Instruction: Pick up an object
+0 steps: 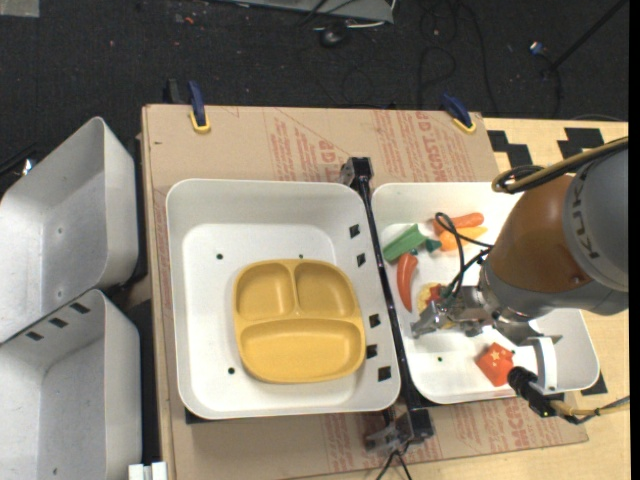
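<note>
red block (492,364) lay near right bin's (580,368) front; gripper (437,320) sat low beside red pepper (404,278), grip state unclear.

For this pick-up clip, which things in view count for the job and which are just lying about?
Job:
- two-finger gripper, low in the right white bin
- long red plastic pepper
- green plastic wedge
- orange plastic carrot
- small red-orange block

Lying about:
- yellow three-compartment plastic tray in the left white bin
- two spare white bins off the bench
</note>
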Action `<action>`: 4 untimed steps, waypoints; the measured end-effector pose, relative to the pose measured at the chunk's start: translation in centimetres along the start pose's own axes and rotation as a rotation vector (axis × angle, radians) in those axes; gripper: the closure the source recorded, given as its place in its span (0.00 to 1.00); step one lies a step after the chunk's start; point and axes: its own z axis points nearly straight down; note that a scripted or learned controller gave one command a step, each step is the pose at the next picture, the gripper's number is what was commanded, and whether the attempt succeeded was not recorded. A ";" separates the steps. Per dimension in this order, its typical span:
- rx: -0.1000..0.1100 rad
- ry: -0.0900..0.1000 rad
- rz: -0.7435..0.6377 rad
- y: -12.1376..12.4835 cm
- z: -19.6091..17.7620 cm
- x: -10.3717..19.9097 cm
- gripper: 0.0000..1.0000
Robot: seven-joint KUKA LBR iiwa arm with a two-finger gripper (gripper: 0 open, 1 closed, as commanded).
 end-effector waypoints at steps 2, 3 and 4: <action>-0.009 -0.002 -0.003 -0.6 -6.3 0.7 1.00; -0.010 -0.003 -0.004 -0.2 -10.5 0.8 1.00; -0.009 -0.002 -0.004 -0.1 -14.1 0.8 1.00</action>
